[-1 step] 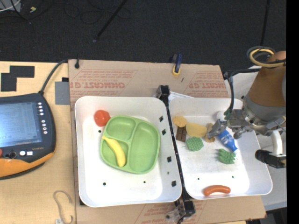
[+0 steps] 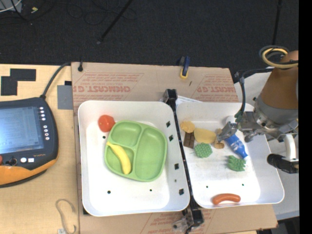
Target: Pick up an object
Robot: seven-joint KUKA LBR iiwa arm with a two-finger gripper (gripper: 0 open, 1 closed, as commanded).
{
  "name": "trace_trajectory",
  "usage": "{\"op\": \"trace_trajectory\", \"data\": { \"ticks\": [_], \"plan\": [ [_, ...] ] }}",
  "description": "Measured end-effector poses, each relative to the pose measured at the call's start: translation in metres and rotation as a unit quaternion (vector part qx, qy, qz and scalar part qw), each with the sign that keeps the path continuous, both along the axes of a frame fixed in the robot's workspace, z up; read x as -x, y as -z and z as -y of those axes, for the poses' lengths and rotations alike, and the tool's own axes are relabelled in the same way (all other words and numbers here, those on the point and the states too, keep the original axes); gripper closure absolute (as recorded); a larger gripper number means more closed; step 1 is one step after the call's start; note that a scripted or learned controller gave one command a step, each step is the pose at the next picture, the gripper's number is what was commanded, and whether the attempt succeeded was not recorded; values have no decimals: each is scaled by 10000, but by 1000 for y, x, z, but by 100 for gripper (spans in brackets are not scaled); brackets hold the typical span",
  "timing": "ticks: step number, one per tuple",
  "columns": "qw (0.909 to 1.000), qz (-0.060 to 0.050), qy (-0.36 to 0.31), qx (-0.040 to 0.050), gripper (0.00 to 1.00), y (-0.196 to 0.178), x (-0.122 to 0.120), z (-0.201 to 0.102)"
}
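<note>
We see the counter (image 2: 29, 199), largest in view, bearing a sheet of cardboard (image 2: 131, 84) on which two shallow white bins sit side by side. On the counter's left lies a control tablet (image 2: 24, 140) with a lit screen and an orange underside. The left bin (image 2: 92, 194) holds a green divided plate (image 2: 139, 152); a yellow banana (image 2: 120, 158) lies in the plate's left compartment, and a red tomato (image 2: 106, 123) rests in the bin just beyond the plate's upper left rim. The arm (image 2: 280, 94) enters from the right and stands over the right bin (image 2: 263, 191), its claw (image 2: 228, 132) low near the bin's middle. We read the claw as closed upon the upper end of a blue tube (image 2: 238, 147), which slants down toward the right between the fingers. Beside the claw, to the left, we note a yellow wedge (image 2: 204, 135), a tan round piece (image 2: 187, 126) and a dark brown block (image 2: 189, 140), the three close together. A green bumpy piece (image 2: 203, 150) lies just below the wedge; a second green piece (image 2: 236, 164) lies just below the tube's lower end. An orange sausage (image 2: 226, 198) lies apart, near the bin's front wall
</note>
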State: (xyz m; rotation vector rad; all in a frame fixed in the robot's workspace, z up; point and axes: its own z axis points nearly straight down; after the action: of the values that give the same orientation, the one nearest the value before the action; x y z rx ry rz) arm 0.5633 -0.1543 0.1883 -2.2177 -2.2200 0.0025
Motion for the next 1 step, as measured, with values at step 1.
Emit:
{"op": "trace_trajectory", "data": {
  "ticks": [1],
  "plan": [
    [10000, -27, -7, -7, 0, 60, 9, -6]
  ]
}}
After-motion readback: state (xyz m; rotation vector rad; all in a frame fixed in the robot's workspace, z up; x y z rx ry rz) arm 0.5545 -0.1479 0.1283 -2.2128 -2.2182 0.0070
